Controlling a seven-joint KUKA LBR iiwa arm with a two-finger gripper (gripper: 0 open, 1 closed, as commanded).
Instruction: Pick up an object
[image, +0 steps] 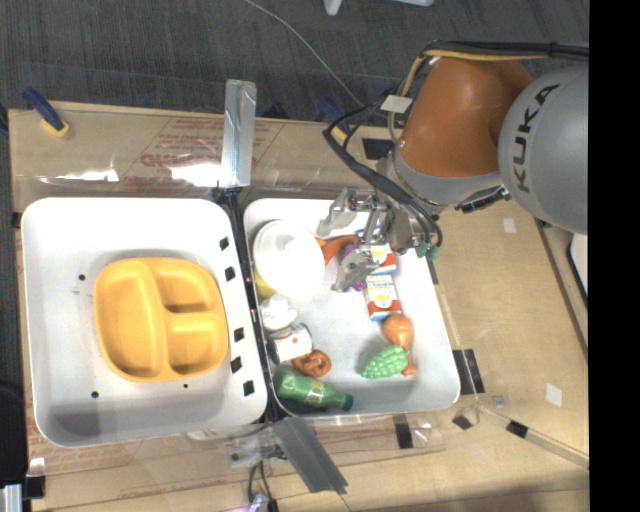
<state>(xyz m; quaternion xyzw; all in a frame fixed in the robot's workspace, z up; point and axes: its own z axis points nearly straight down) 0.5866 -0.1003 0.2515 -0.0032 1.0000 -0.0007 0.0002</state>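
My gripper hangs over the upper middle of the right bin, its metal fingers pointing down beside a purple piece and an orange piece. Just left of it lies a white bowl. A small red and white carton lies directly below the gripper. Further down are an orange fruit, a green bumpy toy, a green bottle, a pretzel and a small white bottle.
The left bin holds a yellow divided tray. A strip of silver tape runs up from the divider between the bins. The arm's orange band looms over the right bin's top right corner.
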